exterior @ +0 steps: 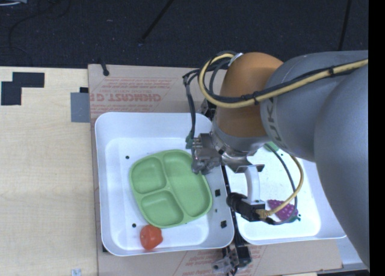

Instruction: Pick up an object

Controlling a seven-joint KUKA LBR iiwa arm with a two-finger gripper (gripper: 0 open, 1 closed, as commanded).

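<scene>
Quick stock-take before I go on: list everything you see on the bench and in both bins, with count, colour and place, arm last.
Bins: two, white, side by side on the bench.
Divided plate: one, light green, three compartments, lying in the left bin.
Small round object: one, orange-red, left bin, near corner, just off the plate's edge.
Small object: one, purple, right bin, partly behind a cable.
Cardboard sheet: one, brown with red print, under the bins.
Arm: one, grey with an orange band, over the seam between the bins.
Gripper: one, at the plate's right edge.

floor (pixel 90 16): dark carpet (cables trailing) | bench (pixel 42 178): pale wood | cardboard sheet (pixel 144 91)
</scene>
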